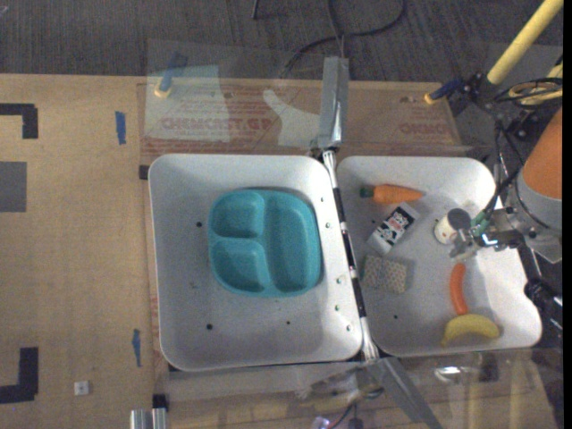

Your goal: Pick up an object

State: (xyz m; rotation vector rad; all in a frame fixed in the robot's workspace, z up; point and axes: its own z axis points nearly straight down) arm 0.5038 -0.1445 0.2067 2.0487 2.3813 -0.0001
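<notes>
One fixed camera looks down on the counter [71, 266] from above, at a slight slant, far enough back to take in both white bins whole. The left bin [179, 329] sits near the middle of the frame and the right bin [509, 284] toward the right edge, where the grey and orange arm [545, 172] enters. Dark carpeted floor [134, 16] runs along the top of the frame, beyond the counter's far edge. The jaws sit over the right bin, toward its right side.
</notes>
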